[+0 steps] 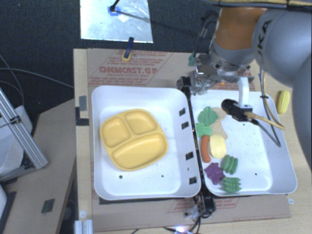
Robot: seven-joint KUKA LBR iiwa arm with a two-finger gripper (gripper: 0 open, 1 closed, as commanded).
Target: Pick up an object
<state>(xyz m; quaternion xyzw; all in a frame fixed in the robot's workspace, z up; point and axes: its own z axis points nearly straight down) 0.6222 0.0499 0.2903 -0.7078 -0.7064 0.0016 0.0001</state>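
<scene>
Several toy foods lie along the left side of the right bin [263,150]: a green leafy piece [208,116], an orange carrot [205,148], a pale yellow lump [218,146], a purple bunch [213,172], a dark green piece [229,164] and a green pod cluster [231,184]. My gripper [199,84] hangs over the bin's far left corner, above and behind the leafy piece. Nothing shows in its grasp. The wrist hides the bin's back edge.
The left bin [105,179] holds a yellow divided plate [134,139]. A yellow corn-like piece [283,102] lies outside the right bin at its right rim. A blue and yellow tool [128,49] rests on the cardboard behind the bins.
</scene>
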